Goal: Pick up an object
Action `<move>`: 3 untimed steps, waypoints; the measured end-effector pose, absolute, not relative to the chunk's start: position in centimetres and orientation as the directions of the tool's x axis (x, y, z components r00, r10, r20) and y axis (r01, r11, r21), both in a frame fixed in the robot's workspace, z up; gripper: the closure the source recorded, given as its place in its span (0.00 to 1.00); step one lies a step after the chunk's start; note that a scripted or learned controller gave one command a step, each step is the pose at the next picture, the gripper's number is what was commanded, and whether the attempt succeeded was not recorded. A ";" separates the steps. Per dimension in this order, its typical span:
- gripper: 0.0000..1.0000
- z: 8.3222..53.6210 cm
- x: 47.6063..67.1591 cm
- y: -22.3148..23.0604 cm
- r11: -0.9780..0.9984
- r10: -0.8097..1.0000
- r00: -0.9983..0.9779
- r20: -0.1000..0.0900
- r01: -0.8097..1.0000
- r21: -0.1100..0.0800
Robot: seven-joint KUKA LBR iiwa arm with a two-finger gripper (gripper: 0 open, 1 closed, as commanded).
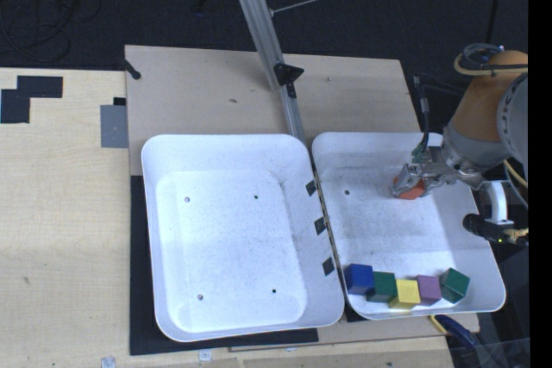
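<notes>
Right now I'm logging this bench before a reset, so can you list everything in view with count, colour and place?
bins: 2, white, side by side on the bench; left bin, right bin
blocks: 5, along the right bin's near edge: blue block, dark green block, yellow block, purple block, green block
red-orange object: 1, far part of the right bin, at the end effector
metal rail: 1, grey, slanting behind the bins
arm: 1, grey with orange band, at right
end effector: 1, low over the red-orange object
</notes>
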State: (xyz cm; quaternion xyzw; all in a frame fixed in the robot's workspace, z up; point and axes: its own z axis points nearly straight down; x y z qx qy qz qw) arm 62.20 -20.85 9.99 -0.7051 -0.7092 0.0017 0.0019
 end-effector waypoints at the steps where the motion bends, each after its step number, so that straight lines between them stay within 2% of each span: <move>1: 1.00 13.9 63.3 -12.0 0.006 1.000 -0.006 0.001 1.000 0.001; 2: 1.00 19.3 64.0 -3.5 0.007 1.000 -0.007 0.004 1.000 0.002; 3: 1.00 18.9 62.7 3.5 0.006 1.000 -0.006 0.003 1.000 -0.006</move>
